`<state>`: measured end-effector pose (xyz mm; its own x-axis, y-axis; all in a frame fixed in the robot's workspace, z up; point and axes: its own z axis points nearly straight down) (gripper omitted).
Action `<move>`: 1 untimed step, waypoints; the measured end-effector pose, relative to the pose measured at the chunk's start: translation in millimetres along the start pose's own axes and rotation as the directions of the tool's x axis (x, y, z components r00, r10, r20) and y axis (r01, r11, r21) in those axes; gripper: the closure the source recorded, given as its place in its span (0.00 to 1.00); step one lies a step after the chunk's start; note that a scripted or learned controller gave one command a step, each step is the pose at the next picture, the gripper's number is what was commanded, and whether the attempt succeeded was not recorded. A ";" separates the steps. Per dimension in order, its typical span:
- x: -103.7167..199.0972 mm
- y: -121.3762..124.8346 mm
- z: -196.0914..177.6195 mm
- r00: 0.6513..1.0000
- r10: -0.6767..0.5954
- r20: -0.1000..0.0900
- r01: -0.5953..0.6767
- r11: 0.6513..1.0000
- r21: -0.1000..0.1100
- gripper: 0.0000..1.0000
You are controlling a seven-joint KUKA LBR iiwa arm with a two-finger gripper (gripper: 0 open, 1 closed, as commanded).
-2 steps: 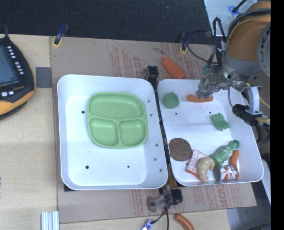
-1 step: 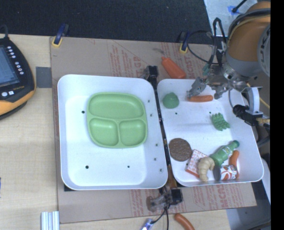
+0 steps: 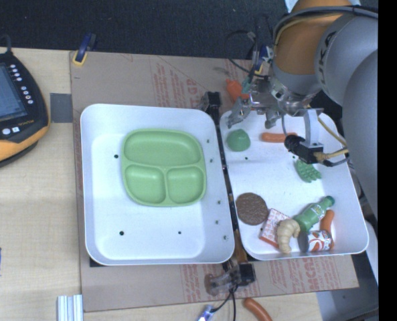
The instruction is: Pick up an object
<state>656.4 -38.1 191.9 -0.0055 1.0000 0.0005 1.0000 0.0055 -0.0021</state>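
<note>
My gripper (image 3: 254,118) hangs over the far end of the right bin (image 3: 339,186), open, its two fingers spread with nothing between them. Just below its left finger lies a small green round piece (image 3: 237,140). An orange carrot (image 3: 274,138) lies just below the right finger. Further down the bin are a green ridged piece (image 3: 308,172), a brown round cookie (image 3: 252,208), a green bottle (image 3: 313,214), a tan croissant (image 3: 287,235) and a red-and-white packet (image 3: 272,225).
The left bin (image 3: 104,199) holds a green divided plate (image 3: 163,166). A teach pendant (image 3: 7,109) lies on the bench at far left. Cables and a black connector (image 3: 304,149) trail from the wrist over the right bin.
</note>
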 end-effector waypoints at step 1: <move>-1.8 -10.4 0.3 1.000 0.002 0.000 -0.002 1.000 0.003 0.00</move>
<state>646.1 -40.0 191.6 -0.0031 1.0000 0.0001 1.0000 0.0031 -0.0050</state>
